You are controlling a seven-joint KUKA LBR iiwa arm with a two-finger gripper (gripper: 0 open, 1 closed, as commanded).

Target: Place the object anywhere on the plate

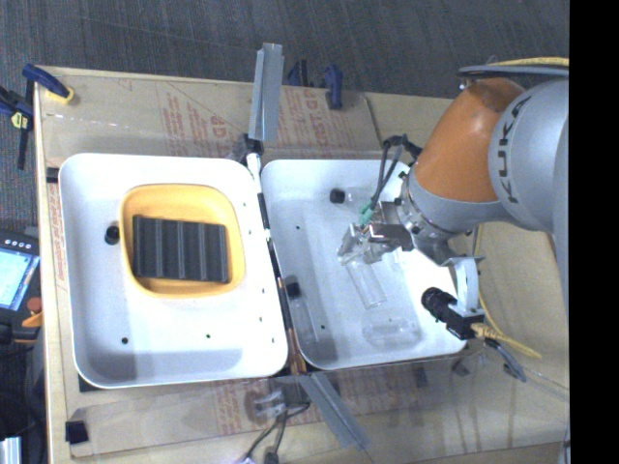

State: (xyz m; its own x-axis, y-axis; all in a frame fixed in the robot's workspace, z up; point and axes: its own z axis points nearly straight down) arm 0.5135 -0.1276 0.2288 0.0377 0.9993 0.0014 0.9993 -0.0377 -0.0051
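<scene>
A yellow plate (180, 199) lies in the left bin (97, 336), and a dark ridged rectangular piece (181, 247) rests on its middle. In the right bin (319, 341) a clear, see-through object (370, 286) lies on the floor; its outline is faint, and a second clear round shape (392, 333) shows just below it. My gripper (364, 244) hangs low over the right bin, right at the upper end of the clear object. I cannot tell whether it touches the object.
A small black knob (337, 196) sits near the right bin's back wall. Another dark bit (292, 286) is by the divider between the bins. A black cylinder (443, 309) on the arm juts over the right bin's right edge. Clamps hold the bench corners.
</scene>
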